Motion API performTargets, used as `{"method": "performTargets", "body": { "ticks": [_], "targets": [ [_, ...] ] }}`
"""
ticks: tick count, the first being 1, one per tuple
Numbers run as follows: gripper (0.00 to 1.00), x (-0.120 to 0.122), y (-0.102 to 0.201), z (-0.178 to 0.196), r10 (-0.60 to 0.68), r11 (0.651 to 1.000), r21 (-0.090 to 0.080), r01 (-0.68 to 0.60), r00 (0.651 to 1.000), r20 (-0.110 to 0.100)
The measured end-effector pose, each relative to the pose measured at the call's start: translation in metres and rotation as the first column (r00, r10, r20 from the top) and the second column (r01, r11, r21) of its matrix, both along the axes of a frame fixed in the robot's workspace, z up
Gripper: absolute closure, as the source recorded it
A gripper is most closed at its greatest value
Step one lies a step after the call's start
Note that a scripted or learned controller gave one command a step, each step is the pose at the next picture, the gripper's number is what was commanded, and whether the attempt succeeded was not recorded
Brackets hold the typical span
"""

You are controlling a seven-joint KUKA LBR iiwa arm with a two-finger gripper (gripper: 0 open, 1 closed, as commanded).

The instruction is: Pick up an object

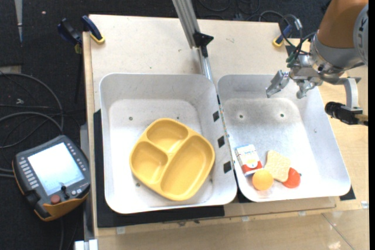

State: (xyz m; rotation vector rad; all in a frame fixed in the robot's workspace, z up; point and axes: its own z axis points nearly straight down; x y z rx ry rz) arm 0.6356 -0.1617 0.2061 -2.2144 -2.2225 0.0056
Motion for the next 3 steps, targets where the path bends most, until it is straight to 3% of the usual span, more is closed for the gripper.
{"method": "performTargets", "body": {
  "ticks": [2,3],
  "targets": [
    [0.0,0.002,-0.005,-0.114,-0.003,1.0,0.0,0.003,1.0,0.001],
    [1.0,0.004,-0.005,-0.1,-0.003,1.0,-0.002,0.003,1.0,0.008]
  ]
}}
